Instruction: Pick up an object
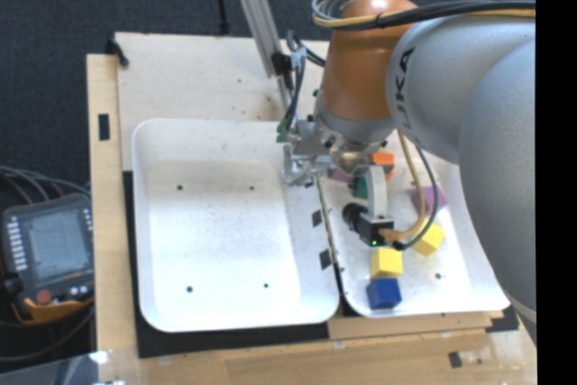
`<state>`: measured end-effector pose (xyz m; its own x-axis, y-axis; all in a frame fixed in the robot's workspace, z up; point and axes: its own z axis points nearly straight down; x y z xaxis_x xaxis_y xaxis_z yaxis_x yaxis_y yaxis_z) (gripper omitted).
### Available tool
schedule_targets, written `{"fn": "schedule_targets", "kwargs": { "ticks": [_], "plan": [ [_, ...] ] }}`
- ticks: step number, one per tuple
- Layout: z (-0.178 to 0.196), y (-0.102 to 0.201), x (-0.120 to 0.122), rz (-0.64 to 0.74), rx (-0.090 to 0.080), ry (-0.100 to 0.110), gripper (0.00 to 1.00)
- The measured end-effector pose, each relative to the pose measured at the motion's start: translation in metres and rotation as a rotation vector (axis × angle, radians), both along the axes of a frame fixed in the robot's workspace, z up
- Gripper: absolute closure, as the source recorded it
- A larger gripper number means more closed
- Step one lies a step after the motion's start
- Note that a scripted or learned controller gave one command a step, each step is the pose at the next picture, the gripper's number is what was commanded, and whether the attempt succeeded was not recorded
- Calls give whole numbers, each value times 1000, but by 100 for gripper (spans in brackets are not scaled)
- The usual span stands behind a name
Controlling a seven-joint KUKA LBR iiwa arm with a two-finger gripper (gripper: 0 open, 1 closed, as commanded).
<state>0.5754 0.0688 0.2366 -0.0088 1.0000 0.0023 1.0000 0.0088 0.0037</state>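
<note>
While one grey arm (469, 95) with a glossy orange band reached in, two shallow white bins lay side by side: a speckled left bin (225, 221) and a right bin (451, 284). Two yellow blocks (387, 261) and one blue cube (384, 294), matte and hard-edged, sat in the right bin. Whether the gripper (361, 185) above them was released or clenched could not be told.
</note>
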Motion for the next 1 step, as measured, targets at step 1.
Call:
{"fn": "schedule_targets", "kwargs": {
  "ticks": [1],
  "plan": [
    [-1,-4,0,-7,-1,1,0]
  ]
}}
